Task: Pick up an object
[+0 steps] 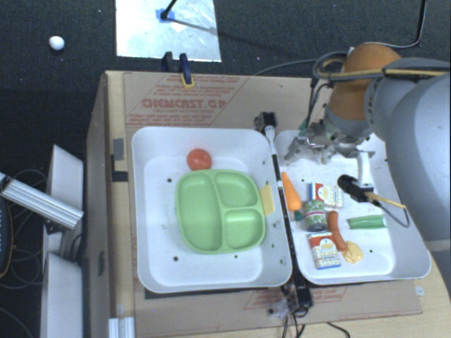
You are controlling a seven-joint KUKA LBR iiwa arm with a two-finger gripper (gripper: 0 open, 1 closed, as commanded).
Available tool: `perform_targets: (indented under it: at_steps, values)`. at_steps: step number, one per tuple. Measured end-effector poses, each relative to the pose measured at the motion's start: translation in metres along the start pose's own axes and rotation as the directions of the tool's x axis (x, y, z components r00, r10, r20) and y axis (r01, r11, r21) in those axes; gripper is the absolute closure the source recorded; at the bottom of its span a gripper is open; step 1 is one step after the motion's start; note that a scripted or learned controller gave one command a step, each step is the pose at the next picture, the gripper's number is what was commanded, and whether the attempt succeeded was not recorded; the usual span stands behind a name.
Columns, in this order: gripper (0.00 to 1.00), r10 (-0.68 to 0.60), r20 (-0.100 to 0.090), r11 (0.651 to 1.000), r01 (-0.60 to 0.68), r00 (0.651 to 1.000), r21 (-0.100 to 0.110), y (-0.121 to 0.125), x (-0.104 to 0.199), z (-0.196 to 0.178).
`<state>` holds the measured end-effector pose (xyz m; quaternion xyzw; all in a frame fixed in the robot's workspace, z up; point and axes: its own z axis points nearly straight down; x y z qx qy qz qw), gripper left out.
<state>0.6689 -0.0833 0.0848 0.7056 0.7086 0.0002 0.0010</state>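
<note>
Red print on cardboard sheet (184, 97) under bins, reading roughly "CHEMCAST GP"; final characters unclear. Red and white labels on 2 small cartons (325, 250) in right bin (405, 259): lettering too small to read. Label on can (315, 214): illegible. No numbers or signs legible elsewhere.

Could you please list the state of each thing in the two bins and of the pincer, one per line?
green divided plate: flat in left bin
red ball: beside plate's far edge
carrot: lying by the divider, right bin
small can: upright
sausage: lying flat
pincer: over right bin's far end, holding nothing visible
</note>
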Motion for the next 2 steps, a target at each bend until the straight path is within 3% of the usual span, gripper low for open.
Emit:
perform_targets:
  at_steps: [1,2]
  values:
    - [1.0,-0.002,0.001,1.0,0.002,1.0,-0.003,0.0011,-0.0002,-0.0113]
    - [0.0,-0.002,0.001,1.0,0.002,1.0,-0.003,0.001,-0.0003,-0.0112]
